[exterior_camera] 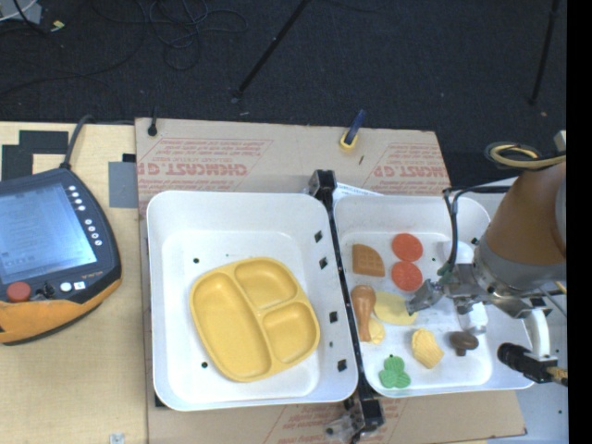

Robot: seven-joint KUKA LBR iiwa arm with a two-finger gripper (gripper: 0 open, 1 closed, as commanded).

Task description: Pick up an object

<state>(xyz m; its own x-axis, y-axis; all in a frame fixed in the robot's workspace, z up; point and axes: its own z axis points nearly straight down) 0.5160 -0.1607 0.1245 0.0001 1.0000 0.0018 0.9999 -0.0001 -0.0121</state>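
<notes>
In the right bin (481, 213) I see small food pieces: two red rounds (406, 261), a yellow slice (393, 309), a corn piece (425, 348). My gripper (427, 296) hangs just right of the yellow slice; whether it is released or clenched I cannot tell. The yellow tray (254, 315) lies in the left bin (176, 225).

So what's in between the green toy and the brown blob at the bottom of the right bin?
In the camera view, a yellow corn-like toy lies between the green toy and the brown blob, apart from both.
</notes>
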